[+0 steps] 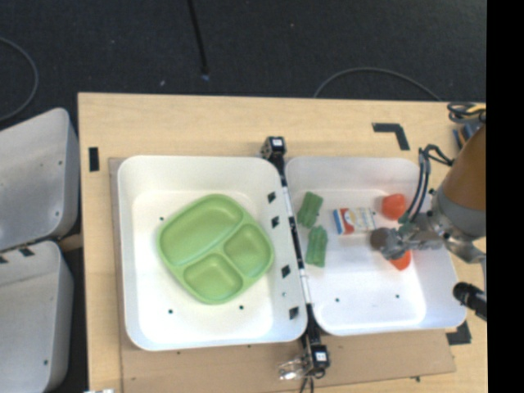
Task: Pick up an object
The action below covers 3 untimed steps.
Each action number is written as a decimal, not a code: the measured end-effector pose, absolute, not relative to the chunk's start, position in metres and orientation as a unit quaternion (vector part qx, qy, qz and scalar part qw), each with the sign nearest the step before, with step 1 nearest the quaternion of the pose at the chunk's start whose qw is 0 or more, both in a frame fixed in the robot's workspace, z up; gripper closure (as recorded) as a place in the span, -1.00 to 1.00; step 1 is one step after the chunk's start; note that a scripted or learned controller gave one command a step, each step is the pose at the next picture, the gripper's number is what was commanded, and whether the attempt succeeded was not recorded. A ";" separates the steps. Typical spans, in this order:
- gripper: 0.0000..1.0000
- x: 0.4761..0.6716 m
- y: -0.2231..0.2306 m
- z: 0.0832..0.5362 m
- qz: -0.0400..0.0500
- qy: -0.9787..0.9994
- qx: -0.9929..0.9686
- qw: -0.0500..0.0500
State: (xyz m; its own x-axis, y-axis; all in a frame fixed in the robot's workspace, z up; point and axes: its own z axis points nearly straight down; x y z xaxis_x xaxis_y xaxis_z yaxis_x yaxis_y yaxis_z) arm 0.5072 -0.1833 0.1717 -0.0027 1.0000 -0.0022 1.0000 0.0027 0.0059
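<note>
Right at the hand (391, 241), low in the right bin (368, 318), an orange object (400, 260) sits touching its near side, another (394, 205) just beyond; its opening, I cannot tell.

The arm (463, 191) comprises a rounded orange band above a grey wrist section. Black cables (423, 178) loop along its left side. The gripper (391, 242) assembly is dark grey metal with a blocky body.

green divided plate (215, 249) in left bin (131, 301) | wooden bench (188, 121)
</note>
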 end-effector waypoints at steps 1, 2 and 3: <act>1.00 0.508 -0.190 0.235 0.001 0.708 0.706 0.004; 1.00 0.508 -0.191 0.244 0.001 0.709 0.705 0.002; 1.00 0.528 -0.142 0.254 0.001 0.710 0.705 0.001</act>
